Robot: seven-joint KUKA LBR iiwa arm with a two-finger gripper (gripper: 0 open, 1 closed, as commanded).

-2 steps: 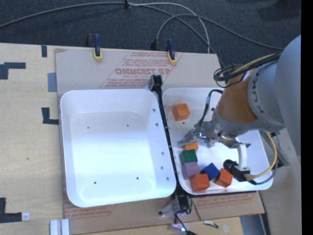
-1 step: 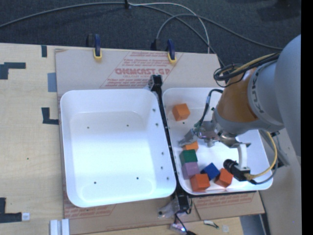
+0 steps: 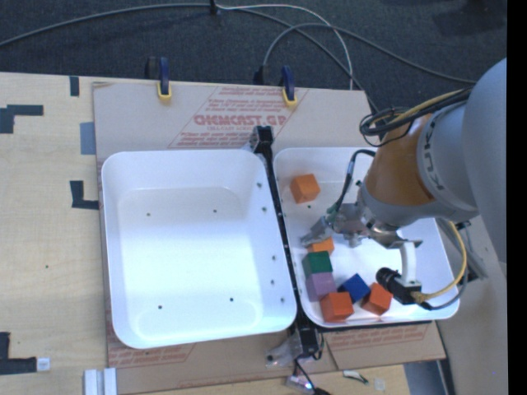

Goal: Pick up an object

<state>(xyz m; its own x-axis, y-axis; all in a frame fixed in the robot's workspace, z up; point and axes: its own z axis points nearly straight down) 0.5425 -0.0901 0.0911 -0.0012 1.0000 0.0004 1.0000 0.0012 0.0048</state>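
- The grey arm [image 3: 461, 163] with its orange band [image 3: 395, 175] is reaching in from the right and hanging over the right bin [image 3: 362, 159].
- The tool [image 3: 323, 230] is sitting low in the middle of that bin, just beside a small orange piece [image 3: 324, 245]; whether it is wide or narrow I cannot tell, as the wrist is covering it.
- An orange cube [image 3: 305, 188] is lying alone near the bin's far left corner, apart from the tool.
- A cluster of blocks is lying toward the near edge: a green cube [image 3: 318, 262] right under the small orange piece, a purple cube [image 3: 320, 284] touching it below, and an orange-red cube [image 3: 336, 306] nearest the rim.
- A blue cube [image 3: 356, 287] is lying just right of the purple one, with another orange cube [image 3: 378, 299] beside it.
- The left bin [image 3: 123, 179] is sitting side by side with the right one on the tabletop [image 3: 41, 245].
- Two clamps [image 3: 164, 79] are gripping the cardboard sheet [image 3: 239, 118] at the far edge.
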